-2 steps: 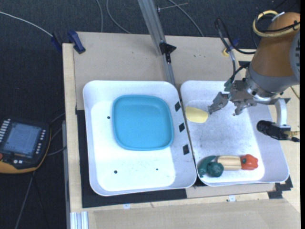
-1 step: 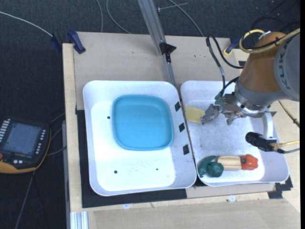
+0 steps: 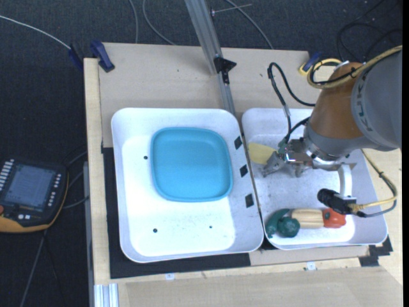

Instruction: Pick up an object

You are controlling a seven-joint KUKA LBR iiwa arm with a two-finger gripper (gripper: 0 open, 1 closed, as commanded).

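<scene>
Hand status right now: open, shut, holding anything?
Hand: low in the right bin, beside the pale yellow object; open or shut cannot be told.

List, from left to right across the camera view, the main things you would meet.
Handheld controller → blue plate in the left bin → yellow object → green object → wooden stick → red object.

arm (image 3: pixel 377 107): grey rounded casing, orange band above wrist; black cables looped alongside; small metallic gripper (image 3: pixel 276 162) at tip.
</scene>
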